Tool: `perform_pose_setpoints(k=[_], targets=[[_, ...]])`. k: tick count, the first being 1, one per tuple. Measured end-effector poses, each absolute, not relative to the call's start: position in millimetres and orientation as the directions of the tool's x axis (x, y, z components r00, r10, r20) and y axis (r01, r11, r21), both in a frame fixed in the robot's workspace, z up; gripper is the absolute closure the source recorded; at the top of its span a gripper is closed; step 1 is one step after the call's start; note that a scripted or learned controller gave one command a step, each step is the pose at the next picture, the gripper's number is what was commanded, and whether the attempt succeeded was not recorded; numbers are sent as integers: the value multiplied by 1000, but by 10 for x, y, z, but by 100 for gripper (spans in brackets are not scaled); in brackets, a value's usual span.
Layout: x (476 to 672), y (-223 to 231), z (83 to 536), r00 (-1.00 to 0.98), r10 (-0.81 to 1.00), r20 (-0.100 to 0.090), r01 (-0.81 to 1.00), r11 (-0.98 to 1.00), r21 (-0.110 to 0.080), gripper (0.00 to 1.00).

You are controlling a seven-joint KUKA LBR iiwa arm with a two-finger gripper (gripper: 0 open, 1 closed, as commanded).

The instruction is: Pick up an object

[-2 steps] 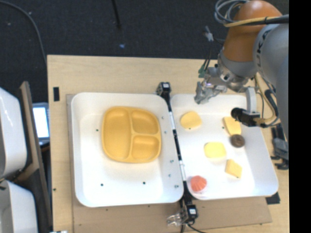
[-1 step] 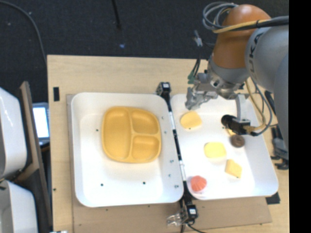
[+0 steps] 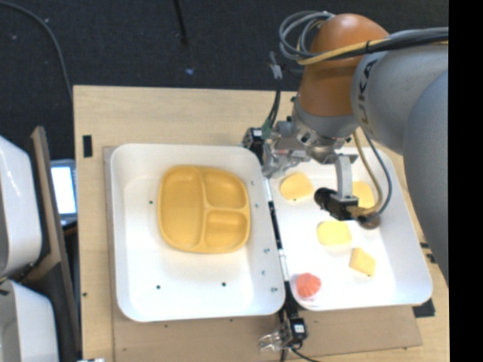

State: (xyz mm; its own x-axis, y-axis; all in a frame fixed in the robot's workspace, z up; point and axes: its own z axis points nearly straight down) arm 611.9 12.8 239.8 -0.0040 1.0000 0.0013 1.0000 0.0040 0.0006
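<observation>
A: Arm position?

B: Gripper point(image 3: 289, 159) noted over the far left corner of the right bin point(image 3: 392, 277), close by the wall shared with the left bin point(image 3: 136, 277). The wrist is viewed from above, so its opening cannot be told. Nothing is seen held.

A: Likely target?

B: Judged to be the rounded yellow piece point(image 3: 296, 186), lying flat just near of the gripper. Pale yellow, soft-edged, slab-like. Material not determined.

A: Other candidates?

B: A second yellow piece point(image 3: 333, 233) is logged toward the bin's middle, a yellow wedge point(image 3: 362, 262) near right, and a pink object point(image 3: 307, 284) at the near left wall. All are loose and spread apart, which is judged to leave room for a descent on any one. A yellow divided plate point(image 3: 204, 206) is recorded in the left bin. It is estimated too broad and flat for an easy grasp.
</observation>
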Motion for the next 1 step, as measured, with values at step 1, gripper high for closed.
perform_pose_setpoints(k=[1], targets=[[5895, 620, 2304, -3, 1000, 1, 1000, 3, 0, 100]])
